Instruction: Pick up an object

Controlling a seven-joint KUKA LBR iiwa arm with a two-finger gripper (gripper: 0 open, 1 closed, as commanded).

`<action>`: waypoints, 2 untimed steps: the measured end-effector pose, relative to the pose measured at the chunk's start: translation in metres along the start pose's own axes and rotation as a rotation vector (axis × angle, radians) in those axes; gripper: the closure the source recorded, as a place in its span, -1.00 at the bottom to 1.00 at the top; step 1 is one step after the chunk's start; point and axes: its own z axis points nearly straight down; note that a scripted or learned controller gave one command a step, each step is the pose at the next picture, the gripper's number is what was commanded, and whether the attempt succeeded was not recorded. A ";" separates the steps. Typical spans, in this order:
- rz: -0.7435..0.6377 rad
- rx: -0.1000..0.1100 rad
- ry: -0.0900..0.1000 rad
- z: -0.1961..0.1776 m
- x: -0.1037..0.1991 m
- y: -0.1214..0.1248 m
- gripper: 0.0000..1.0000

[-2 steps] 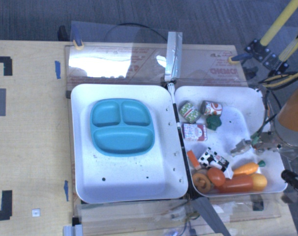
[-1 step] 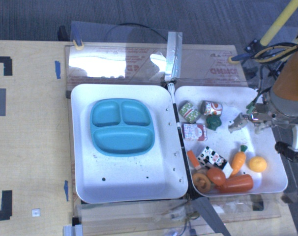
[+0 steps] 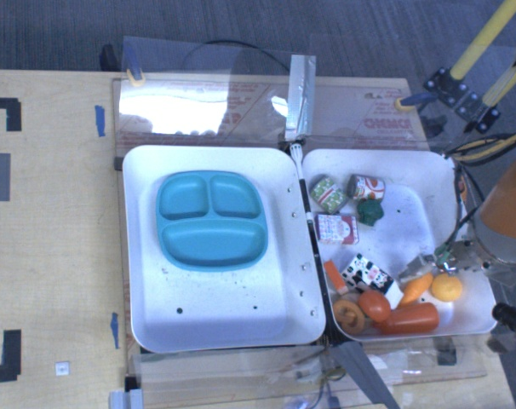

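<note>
gripper (image 3: 435,265) low at right bin's (image 3: 411,177) near-right | poised by orange ball (image 3: 446,289), easiest reach | fingers: cannot tell | blue tray (image 3: 213,220) left bin, untouched

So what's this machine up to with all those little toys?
A robot arm reaches in from the right over the right bin, which holds a jumble of toy food. Its gripper sits low among them, beside a small orange fruit and a red sausage; nothing looks lifted yet. The left bin holds a blue divided plate.
</note>
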 end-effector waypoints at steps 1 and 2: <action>0.002 -0.003 -0.008 -0.008 -0.003 0.001 1.00; 0.319 0.011 -0.009 -0.098 0.062 -0.001 1.00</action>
